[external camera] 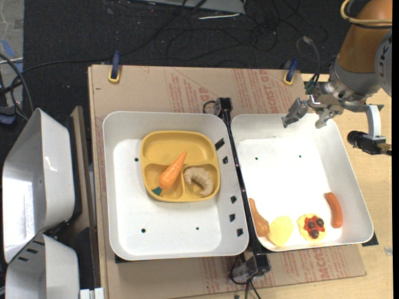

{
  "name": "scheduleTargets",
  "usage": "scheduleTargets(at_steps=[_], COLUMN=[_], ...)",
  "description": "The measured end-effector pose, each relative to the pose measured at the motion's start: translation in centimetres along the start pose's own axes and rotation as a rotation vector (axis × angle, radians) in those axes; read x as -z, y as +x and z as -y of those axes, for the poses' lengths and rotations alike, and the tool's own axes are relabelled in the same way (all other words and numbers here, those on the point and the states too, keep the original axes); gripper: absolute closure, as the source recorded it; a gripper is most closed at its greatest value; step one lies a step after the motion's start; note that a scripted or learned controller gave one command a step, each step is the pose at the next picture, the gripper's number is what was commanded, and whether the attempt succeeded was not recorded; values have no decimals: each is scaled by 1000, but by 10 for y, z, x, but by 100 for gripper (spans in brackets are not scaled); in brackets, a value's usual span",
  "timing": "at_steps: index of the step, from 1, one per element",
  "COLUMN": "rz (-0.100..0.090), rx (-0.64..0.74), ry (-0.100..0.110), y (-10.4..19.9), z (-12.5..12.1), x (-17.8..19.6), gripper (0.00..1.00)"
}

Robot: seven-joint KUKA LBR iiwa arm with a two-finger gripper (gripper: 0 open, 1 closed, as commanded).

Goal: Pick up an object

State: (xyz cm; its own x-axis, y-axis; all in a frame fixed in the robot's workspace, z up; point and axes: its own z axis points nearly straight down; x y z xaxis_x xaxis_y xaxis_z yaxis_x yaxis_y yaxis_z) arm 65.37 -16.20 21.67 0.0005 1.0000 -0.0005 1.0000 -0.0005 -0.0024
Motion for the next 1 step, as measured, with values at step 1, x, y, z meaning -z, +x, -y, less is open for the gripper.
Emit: scheduleTargets(at_steps=[1], rz=[0], rx=[-2], ry=[1], y=[-9], z=[2], x=[-57], gripper=[0])
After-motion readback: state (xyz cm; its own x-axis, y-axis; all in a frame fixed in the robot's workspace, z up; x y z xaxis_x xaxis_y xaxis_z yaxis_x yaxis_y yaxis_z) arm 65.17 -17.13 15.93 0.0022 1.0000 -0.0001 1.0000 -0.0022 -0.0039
